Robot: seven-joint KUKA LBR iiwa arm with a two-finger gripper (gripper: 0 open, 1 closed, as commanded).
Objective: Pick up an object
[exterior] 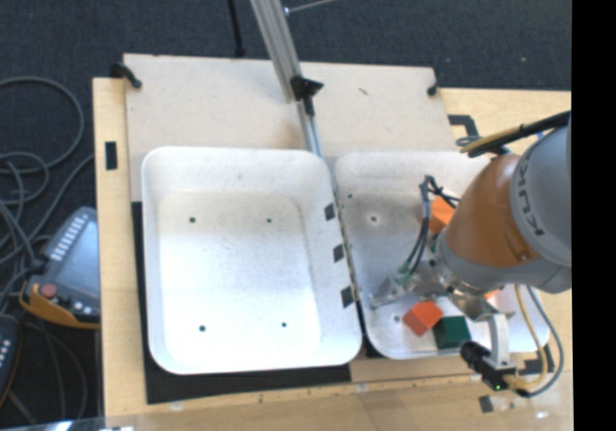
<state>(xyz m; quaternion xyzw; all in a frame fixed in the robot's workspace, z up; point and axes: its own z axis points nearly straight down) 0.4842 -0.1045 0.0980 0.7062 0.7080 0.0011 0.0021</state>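
Two shallow white bins are carried side by side on the counter [250, 112]: the left bin [154, 256] and the right bin [358, 179], which takes up the counter's right half and holds the candidate objects. The arm [500, 217], grey with an orange band above the wrist, is bent low over the right bin, so much of that bin's floor is covered by it. The tool [428, 299] is lowered toward the near edge of that bin, and its state cannot be told, since the wrist body stands in front of it. A red-orange block [421, 317] lies on the bin floor just beside the tool, with a dark green block [451, 332] touching or nearly touching it toward the counter's near right corner. A further orange piece [442, 215] is seen behind the cabling, further from the near edge. The low, steep posture is judged to suit a descent onto the red-orange block; nothing is seen to be lifted, so the pick is judged not yet done.
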